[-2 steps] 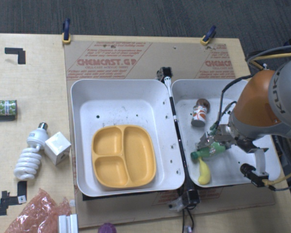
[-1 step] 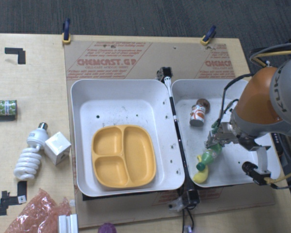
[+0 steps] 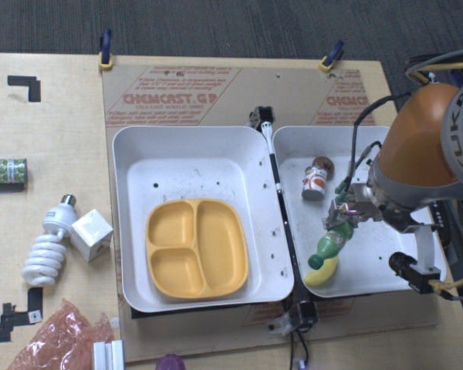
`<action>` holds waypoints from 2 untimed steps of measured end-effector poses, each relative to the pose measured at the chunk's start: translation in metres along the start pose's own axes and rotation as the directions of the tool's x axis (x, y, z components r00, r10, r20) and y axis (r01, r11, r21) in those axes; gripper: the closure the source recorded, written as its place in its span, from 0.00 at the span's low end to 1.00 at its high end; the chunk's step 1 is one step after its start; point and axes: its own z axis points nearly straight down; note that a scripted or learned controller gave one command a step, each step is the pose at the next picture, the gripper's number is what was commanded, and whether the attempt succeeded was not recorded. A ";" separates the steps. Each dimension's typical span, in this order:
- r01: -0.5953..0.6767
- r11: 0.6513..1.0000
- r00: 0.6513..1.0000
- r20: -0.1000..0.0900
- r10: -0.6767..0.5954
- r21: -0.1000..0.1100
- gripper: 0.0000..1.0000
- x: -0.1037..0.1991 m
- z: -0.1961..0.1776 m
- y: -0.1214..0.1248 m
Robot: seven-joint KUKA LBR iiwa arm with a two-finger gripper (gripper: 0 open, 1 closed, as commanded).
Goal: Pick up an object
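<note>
Bins (image 3: 131,206) number two, both shallow and white, set side by side on the counter (image 3: 46,145). One yellow tray (image 3: 197,247) with three compartments is laid in the left bin. Three things are seen in the right bin (image 3: 370,272): one small can (image 3: 315,183) with a red and white label, lying near the far left corner; one green bottle (image 3: 330,245), tilted, lower down near the middle; and one yellow banana-like piece (image 3: 322,272) touching the bottle's lower end near the front wall.

One arm (image 3: 420,149), grey with an orange shell, is reached in from the right over the right bin. The claw (image 3: 344,216) is held just above the upper end of the green bottle, at or very near its top. Whether the claw is spread or pressed together cannot be told, since its tip is blurred against the bottle; no grip on the bottle can be confirmed.

Outside the bins, on the left of the counter, one spiral light bulb (image 3: 48,245), one white cube (image 3: 91,234) just beside it, one small green can (image 3: 9,172) and one pink mesh bag (image 3: 58,338) at the front edge are found. Two clamps (image 3: 105,48) are fixed at the back edge of the board.
</note>
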 end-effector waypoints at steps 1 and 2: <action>0.001 1.000 1.000 0.000 -0.001 0.001 1.00 0.046 0.000 0.056; 0.003 1.000 1.000 0.001 -0.003 0.001 1.00 0.071 -0.003 0.083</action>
